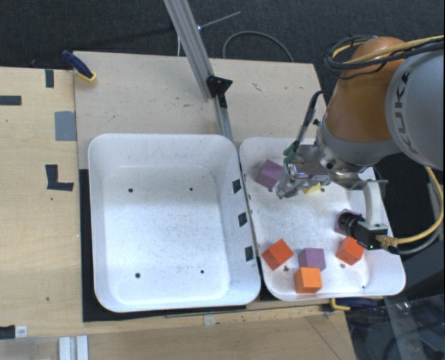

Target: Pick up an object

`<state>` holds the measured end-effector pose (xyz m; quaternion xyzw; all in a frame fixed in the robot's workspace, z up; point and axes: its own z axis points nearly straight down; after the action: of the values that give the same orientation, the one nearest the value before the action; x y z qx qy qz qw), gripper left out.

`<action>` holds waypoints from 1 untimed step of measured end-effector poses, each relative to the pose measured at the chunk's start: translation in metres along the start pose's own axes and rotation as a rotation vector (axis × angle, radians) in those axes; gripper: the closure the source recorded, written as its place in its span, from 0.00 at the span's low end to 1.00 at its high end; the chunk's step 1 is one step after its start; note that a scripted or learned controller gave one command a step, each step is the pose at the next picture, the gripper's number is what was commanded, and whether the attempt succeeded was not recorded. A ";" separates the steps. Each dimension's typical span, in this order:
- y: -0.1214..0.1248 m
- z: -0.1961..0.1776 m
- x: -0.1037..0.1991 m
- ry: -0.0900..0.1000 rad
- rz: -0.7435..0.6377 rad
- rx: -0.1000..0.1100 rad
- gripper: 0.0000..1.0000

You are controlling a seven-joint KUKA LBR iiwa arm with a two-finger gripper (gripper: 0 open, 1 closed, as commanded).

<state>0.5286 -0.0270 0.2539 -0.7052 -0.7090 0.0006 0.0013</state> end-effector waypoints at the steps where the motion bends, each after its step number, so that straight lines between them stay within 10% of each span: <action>1: 0.002 0.016 0.057 0.000 -0.001 0.002 1.00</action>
<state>0.5299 0.0300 0.2378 -0.7047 -0.7095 0.0010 0.0019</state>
